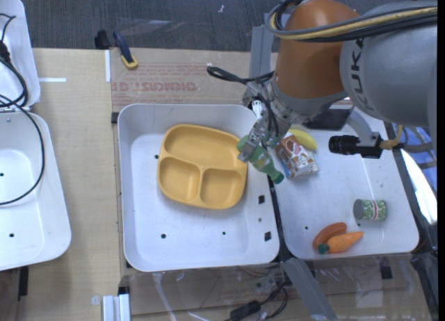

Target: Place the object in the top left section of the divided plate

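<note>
A yellow divided plate (201,167) lies in the left white bin (139,243), with one long section at its far side and two smaller ones nearer me. My gripper (254,144) hangs at the plate's right rim, over the seam between the two bins. It looks shut on a small green object (266,164), which sticks out below and to the right of the fingers. The object is tilted and sits just off the plate's right edge, not over any section.
The right bin (396,174) holds a red-and-white snack packet (297,158), a yellow banana (304,139), a small green can (370,210) and an orange carrot (337,237). The arm's bulky grey and orange body (334,48) covers that bin's far side.
</note>
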{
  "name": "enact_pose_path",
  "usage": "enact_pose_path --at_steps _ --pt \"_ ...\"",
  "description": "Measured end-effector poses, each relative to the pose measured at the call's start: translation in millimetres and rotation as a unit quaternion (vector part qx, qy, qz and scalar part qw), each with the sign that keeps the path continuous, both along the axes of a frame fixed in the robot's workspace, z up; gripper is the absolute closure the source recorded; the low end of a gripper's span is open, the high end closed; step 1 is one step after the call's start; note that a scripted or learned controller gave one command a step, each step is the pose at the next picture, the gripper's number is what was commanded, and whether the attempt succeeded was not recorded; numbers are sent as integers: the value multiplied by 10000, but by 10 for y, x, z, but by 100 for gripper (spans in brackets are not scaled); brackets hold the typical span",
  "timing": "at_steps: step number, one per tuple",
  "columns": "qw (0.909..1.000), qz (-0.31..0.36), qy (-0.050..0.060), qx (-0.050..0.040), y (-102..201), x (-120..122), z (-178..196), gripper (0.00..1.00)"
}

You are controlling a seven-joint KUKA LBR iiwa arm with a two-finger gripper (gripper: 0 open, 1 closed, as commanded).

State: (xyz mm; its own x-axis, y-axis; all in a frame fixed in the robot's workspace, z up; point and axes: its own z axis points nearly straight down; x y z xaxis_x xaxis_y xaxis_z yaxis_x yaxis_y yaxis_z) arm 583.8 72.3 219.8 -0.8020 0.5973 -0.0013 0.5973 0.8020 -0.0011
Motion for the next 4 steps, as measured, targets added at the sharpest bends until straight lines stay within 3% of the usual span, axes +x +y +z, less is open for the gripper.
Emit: enact_pose_path --at_steps 1,2,3,4 --pt "9993 376 8 3 293 -516 57 100" --pt "9946 1039 -2 3 559 -430 242 100" --pt "9915 1301 -2 2 336 -272 191 100" --pt "9763 2165 7 6 26 -469 101 100"
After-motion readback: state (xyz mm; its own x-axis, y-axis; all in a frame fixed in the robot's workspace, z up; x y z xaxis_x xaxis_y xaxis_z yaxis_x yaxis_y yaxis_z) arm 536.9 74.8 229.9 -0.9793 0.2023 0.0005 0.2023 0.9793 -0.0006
